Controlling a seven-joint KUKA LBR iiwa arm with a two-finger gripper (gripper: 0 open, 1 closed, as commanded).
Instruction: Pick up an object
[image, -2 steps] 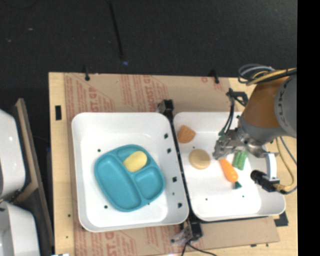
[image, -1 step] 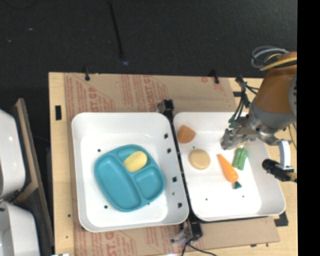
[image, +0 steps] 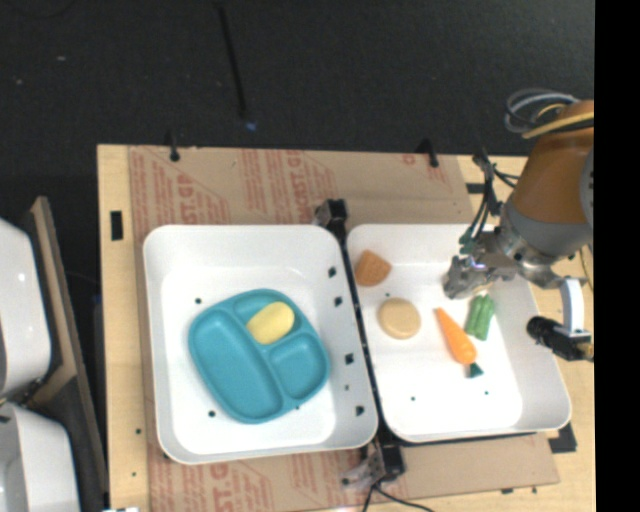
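Reaching in over the right bin (image: 530, 400), the arm (image: 555, 190) carries its gripper (image: 462, 282) low above the bin's upper middle. How far the gripper stands open cannot be told from this angle; the metal tip reads as one dark-grey mass, and nothing can be seen clamped in it.

Objects, placed from the gripper tip:
- Green cylinder (image: 481, 316): just below and slightly right of the tip, lying nearly upright in the view, very close to the tip; contact uncertain.
- Toy carrot (image: 457, 340): below the tip, orange body slanting down to the right, green end at its lower right. Its upper end lies just beside the green cylinder.
- Tan round disc (image: 399, 319): down and to the left of the tip, apart from it, flat on the bin floor.
- Orange wedge-like piece (image: 372, 268): left of the tip, well apart, near the bin's left wall.

Left bin (image: 170, 400): well left of the tip. Holds a blue divided plate (image: 240, 375) with a yellow rounded piece (image: 270, 322) in its upper compartment.
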